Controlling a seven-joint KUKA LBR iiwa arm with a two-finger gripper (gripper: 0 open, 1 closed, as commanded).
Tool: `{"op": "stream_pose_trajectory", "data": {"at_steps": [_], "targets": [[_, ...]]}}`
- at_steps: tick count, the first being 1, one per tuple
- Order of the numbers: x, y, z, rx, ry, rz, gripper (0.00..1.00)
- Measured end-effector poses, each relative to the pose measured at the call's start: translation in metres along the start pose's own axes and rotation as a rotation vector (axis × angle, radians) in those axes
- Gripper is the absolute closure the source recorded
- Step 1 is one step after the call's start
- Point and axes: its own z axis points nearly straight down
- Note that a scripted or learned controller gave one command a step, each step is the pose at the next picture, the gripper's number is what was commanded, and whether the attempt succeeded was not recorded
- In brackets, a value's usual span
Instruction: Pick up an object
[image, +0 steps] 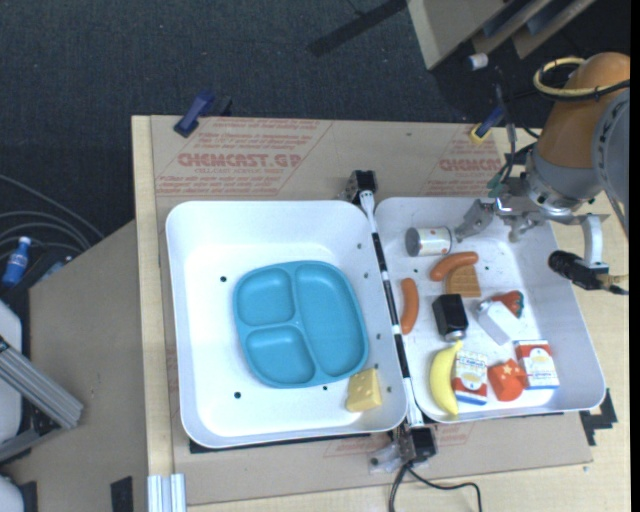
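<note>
The right bin (575, 330) holds a silver can (428, 240) on its side, two sausages (455, 266) (408, 304), a black box (450, 315), a banana (443, 380), small cartons (540, 365) and a red fruit (507, 378). My gripper (495, 222) hangs over the bin's far edge, just right of the can and above the upper sausage. Its two fingers (468, 222) stand spread apart, open, with nothing between them.
The left bin (200, 250) holds a blue divided plate (300, 322) and a yellow cheese wedge (364, 390) near its front right corner. A black clip (362, 184) sits where the bins meet. A white block (495, 322) and red pepper (512, 300) lie mid-bin.
</note>
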Motion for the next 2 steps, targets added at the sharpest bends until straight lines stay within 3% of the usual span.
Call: {"op": "stream_pose_trajectory", "data": {"at_steps": [2], "targets": [[0.073, 0.005, 0.033, -0.002, 0.000, -0.001, 0.00]]}}
